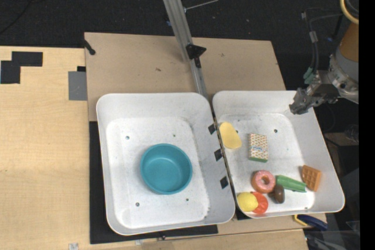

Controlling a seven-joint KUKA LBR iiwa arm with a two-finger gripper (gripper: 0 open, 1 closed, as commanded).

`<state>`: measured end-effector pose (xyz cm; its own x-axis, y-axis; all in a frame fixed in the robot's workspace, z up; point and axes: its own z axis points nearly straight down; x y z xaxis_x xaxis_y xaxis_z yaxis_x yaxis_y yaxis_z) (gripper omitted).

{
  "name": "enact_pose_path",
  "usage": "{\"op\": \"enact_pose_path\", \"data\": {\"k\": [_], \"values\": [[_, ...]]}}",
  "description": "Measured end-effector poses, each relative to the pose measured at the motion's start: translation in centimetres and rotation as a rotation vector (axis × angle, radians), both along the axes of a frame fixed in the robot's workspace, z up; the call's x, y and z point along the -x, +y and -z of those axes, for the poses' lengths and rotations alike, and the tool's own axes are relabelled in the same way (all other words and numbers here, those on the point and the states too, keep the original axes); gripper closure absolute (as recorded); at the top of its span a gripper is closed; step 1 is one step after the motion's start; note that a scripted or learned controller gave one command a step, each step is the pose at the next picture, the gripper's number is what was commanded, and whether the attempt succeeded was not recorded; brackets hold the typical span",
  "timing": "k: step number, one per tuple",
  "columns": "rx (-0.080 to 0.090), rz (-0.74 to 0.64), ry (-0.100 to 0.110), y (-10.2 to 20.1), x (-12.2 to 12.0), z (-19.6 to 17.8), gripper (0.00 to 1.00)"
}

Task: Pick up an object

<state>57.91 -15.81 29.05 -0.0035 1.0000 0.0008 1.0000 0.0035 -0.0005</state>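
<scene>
Gripper: we saw the gripper (297, 106) at the far right corner of the right bin (275, 103), over its rim; whether it was spread or pressed together we could not tell, and nothing showed between its tips.
Arm: it came in from the right edge of the view, orange band (350, 43) above the wrist.
Objects: all sat in the right bin's near half, well apart from the gripper. We noted a yellow piece (229, 136) by the left wall, a small box (258, 146) mid-floor, a pink doughnut (263, 181), a green piece (291, 184), a waffle-like piece (311, 177) by the right wall, and a yellow-and-red item (252, 202) at the near rim.
Open room: we found the bin's far half bare.
Left bin: the left bin (117, 108) held a teal bowl (166, 168) near its middle, with bare floor around it.
</scene>
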Motion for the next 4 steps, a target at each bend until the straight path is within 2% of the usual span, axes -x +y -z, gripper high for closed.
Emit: {"op": "enact_pose_path", "data": {"k": [1, 3, 4], "values": [[0.000, 0.000, 0.001, 5.6, 0.6, 2.0, 1.00], [0.000, -0.001, 0.001, 16.7, 1.5, 3.1, 1.00], [0.000, 0.000, 0.002, 22.2, 1.8, 5.2, 1.00]]}}
